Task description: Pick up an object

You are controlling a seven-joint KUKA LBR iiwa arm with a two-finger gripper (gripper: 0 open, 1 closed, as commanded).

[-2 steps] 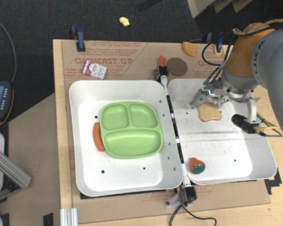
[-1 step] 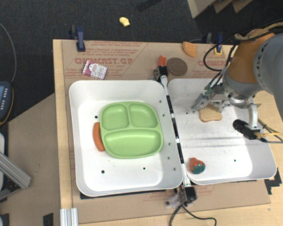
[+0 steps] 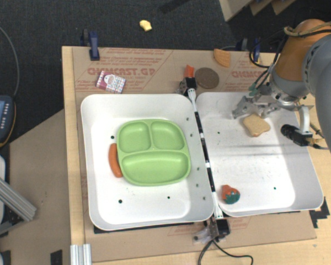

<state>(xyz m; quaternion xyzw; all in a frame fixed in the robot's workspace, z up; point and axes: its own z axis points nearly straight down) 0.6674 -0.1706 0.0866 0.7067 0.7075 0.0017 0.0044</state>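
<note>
The task object, a tan toast-shaped piece (image 3: 256,126) with a darker crust edge, lies flat on the floor of the right bin (image 3: 276,170), just beside and below the gripper (image 3: 252,108). The gripper's metal fingers are spread wide and angled down toward the bin floor; nothing sits between them, and the toast piece is close to the fingertips, though contact cannot be confirmed. The counter (image 3: 149,65) is brown board printed with red lettering; on it, beyond the gripper, rest a brown disc (image 3: 207,78) and an orange wedge (image 3: 222,57), and farther to the gripper's far side a small pink-and-white packet (image 3: 110,81). Dark carpet (image 3: 38,15) surrounds the counter, with a small yellow item (image 3: 146,25) lying on it. In the right bin, well apart from the gripper at the near corner, sits a small red-and-teal object (image 3: 229,194). The left bin (image 3: 99,203) holds a green divided plate (image 3: 153,151) with an orange sausage-shaped piece (image 3: 115,160) touching its outer edge.
</note>
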